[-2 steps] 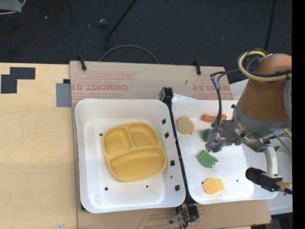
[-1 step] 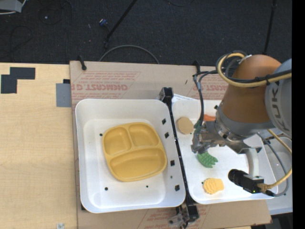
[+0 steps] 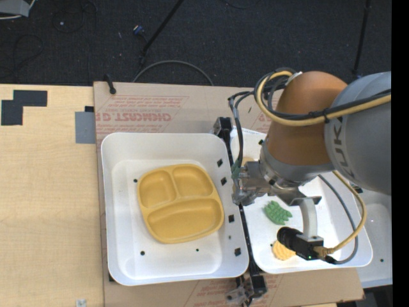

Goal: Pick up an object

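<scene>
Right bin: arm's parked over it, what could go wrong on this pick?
The arm's wrist covers much of the right bin, so the camera may miss objects under it. The green toy and the yellow object are small and lie near black hardware, so a grasp may close on nothing or clip the bin's wall.

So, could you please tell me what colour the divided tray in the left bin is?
Yellow; the divided tray shows clearly in the camera view.

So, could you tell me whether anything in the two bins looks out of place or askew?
Only mildly: the yellow divided tray lies rotated, askew to the left bin. In the right bin, a green toy and a yellow object look undamaged.
</scene>
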{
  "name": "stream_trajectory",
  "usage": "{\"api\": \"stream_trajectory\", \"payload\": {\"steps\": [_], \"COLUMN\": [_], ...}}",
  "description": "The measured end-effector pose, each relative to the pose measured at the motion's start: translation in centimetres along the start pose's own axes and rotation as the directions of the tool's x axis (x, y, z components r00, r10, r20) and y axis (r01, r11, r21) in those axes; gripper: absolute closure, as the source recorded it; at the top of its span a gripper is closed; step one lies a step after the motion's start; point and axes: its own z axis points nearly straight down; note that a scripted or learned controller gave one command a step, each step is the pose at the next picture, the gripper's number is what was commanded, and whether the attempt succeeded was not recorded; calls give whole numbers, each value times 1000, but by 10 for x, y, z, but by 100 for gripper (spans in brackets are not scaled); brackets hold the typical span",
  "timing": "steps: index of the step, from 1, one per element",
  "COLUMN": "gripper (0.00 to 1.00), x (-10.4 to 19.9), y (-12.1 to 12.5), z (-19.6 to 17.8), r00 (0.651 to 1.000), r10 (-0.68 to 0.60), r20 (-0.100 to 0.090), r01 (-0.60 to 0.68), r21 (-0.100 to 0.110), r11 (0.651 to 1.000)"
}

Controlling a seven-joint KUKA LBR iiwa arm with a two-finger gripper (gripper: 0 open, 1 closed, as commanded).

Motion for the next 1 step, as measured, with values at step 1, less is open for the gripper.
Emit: {"api": "stream_trajectory", "payload": {"steps": [1], "gripper": [100], "x": [58], "y": [-6], "z": [18], "r00": [1000], "r10": [0], "r20": [1], "r01": [0], "r21": [4], "r11": [1000]}}
